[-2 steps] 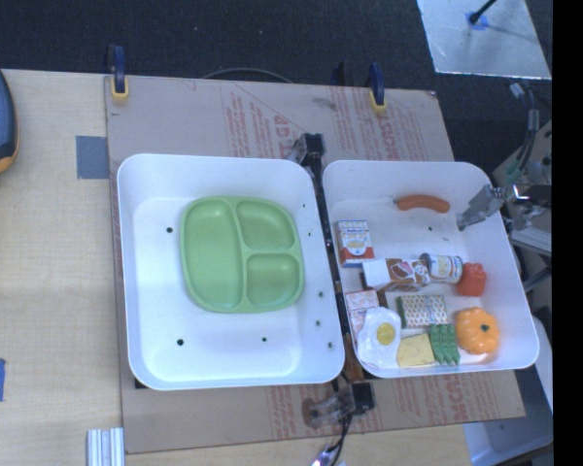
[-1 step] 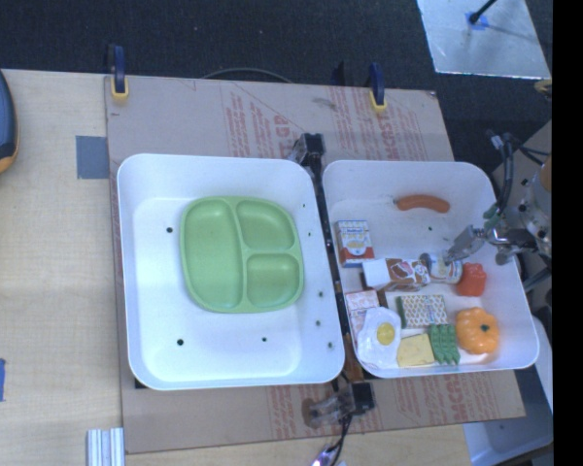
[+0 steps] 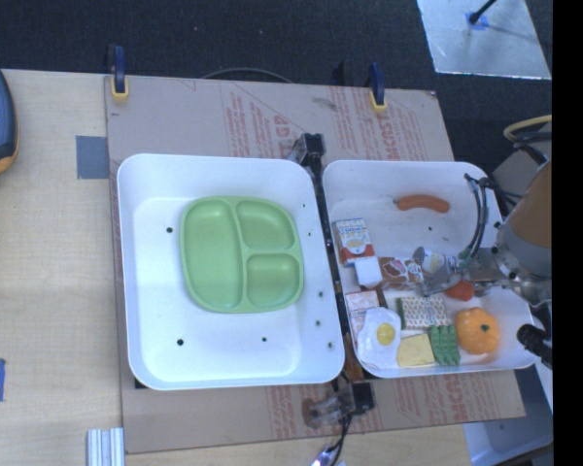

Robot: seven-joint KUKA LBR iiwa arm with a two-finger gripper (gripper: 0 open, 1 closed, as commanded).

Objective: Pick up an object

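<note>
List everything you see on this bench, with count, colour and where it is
Bins: two, white, side by side on the bench.
Plate: one, green, divided, in the left bin.
Sausage: one, orange-red, rear of the right bin.
Orange: one, orange, front right of the right bin.
Fried egg: one, white and yellow, front left of the right bin.
Small toy foods: several, mixed colours, middle and front of the right bin.
Clamps: two, blue and yellow, rear edge of the board.
Arm: one, grey and orange, right edge.
Tool: one, grey, over the right bin's middle.

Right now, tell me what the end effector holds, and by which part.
Cannot be told: the end effector sits low among the toy food in the right bin.
</note>
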